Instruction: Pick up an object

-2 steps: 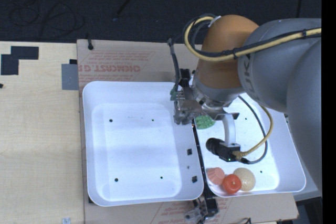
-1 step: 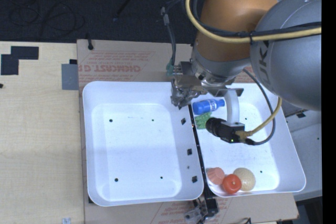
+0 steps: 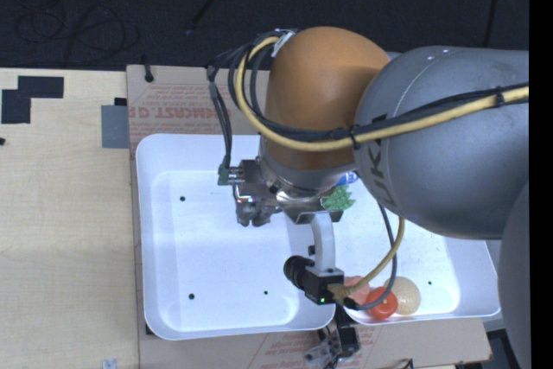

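My gripper (image 3: 335,343) hangs at the near edge of the bench (image 3: 60,212), low in the camera view, over the rims where the two white bins meet. My own wrist and a black block (image 3: 304,274) with a small green light sit just above it and hide much of it. I cannot tell whether my jaws are wide or narrow, and I see nothing between them.

The nearest things lie just to the right of my jaws and a little farther in, in the near corner of the right bin (image 3: 471,276). One is a red round thing (image 3: 381,303), and a pale yellowish ball (image 3: 406,295) touches it on the side away from me. Neither one touches my jaws.

Farther off, beyond my wrist, a small green thing (image 3: 338,200) peeks out from under the arm, with a bit of something blue (image 3: 348,178) just past it. Both are well apart from my jaws and partly covered, so I cannot say what they are.

The left bin (image 3: 173,272) spreads away to the left of my jaws. Brown cardboard (image 3: 173,104) shows beneath the bins at the far side. My orange band (image 3: 324,82) looms above it all, with yellow cable (image 3: 302,138) looped around it.
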Robot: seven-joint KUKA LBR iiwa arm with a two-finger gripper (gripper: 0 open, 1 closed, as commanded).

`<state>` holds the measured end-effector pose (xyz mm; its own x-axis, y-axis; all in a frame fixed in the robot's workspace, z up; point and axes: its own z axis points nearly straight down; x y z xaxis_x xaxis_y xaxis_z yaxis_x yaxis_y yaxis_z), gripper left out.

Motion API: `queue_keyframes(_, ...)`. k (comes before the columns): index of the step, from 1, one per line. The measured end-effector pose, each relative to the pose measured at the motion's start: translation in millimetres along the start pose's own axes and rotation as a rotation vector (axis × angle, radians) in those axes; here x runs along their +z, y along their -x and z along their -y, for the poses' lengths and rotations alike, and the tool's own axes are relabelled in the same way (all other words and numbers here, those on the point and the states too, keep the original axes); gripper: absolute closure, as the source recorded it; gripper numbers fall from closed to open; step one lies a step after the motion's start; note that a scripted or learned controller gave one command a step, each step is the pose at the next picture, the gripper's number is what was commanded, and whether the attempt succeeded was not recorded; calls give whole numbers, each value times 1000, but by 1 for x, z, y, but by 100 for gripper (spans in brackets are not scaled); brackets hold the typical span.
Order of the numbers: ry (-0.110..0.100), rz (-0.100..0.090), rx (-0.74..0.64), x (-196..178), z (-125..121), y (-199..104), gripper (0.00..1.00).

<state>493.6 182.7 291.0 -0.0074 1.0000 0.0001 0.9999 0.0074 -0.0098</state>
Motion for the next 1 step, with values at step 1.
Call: queue_keyframes(1,5,2,5,-2,-2,3,0)
